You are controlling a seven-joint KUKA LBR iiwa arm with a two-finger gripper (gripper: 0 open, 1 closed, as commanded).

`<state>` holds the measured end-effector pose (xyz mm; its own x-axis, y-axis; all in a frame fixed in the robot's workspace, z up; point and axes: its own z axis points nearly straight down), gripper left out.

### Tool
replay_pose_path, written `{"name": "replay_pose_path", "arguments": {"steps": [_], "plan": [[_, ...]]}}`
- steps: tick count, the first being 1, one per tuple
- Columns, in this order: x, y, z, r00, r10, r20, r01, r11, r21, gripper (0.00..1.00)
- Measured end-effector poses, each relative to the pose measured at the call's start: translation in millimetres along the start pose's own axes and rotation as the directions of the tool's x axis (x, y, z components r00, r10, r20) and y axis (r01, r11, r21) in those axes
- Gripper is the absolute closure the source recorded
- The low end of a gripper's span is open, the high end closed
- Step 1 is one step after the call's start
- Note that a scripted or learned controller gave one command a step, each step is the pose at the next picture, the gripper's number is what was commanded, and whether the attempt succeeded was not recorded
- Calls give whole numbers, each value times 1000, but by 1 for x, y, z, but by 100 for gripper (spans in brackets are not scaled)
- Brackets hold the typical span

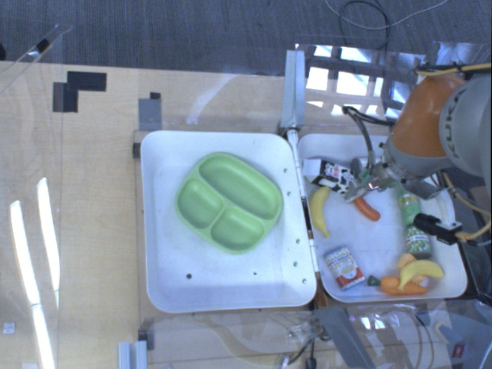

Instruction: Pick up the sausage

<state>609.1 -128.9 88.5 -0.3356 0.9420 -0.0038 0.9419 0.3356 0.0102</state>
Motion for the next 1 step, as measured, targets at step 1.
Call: {"name": "replay_pose_path", "arguments": {"steps": [1], "plan": [[38, 65, -96, 998, 69, -2, -69, 998, 5, 100]]}}
